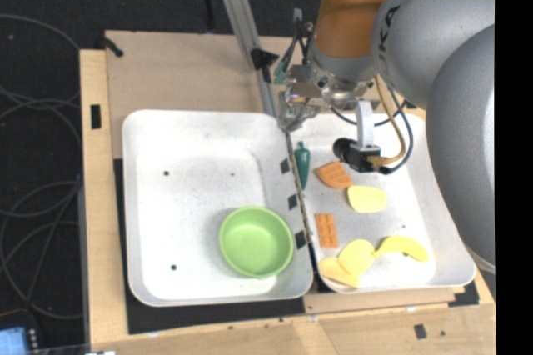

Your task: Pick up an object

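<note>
The right bin (pixel 433 203) holds several small food-like pieces: a dark green piece (pixel 301 157) against the divider, an orange wedge (pixel 334 175), a pale yellow slice (pixel 366 199), an orange strip (pixel 326 230), a curved yellow piece (pixel 404 247) and yellow slices (pixel 354 260) at the front edge. My gripper (pixel 293 113) hangs over the back left corner of this bin, just above and behind the green piece. Nothing shows in its grasp.
A green bowl (pixel 256 241) sits at the front right of the left bin (pixel 166 178). A slanted metal post (pixel 237 3) rises behind the bins next to the gripper. The big grey arm (pixel 441 53) covers the back right of the right bin.
</note>
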Robot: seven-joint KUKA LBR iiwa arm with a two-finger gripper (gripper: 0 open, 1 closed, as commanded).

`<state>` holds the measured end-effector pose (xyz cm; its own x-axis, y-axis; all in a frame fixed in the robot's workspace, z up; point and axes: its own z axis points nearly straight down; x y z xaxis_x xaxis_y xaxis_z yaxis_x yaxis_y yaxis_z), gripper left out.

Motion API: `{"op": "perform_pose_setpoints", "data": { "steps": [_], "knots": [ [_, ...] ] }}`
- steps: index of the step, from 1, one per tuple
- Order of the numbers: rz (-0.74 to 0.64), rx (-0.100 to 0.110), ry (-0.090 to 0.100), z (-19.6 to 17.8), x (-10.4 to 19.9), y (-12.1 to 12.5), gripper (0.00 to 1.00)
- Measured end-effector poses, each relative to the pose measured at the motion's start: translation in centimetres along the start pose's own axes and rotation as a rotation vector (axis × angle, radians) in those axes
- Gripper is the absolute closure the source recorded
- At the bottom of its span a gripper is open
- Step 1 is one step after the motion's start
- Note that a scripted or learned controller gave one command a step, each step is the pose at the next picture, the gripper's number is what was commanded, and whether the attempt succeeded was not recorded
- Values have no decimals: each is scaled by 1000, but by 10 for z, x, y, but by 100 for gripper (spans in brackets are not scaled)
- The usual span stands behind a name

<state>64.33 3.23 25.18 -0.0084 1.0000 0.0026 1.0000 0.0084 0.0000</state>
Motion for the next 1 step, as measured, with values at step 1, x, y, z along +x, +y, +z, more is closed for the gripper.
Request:
{"op": "perform_pose_setpoints", "data": {
  "steps": [1],
  "knots": [
    [1,2,0,-2,47,-12,100]
  ]
}}
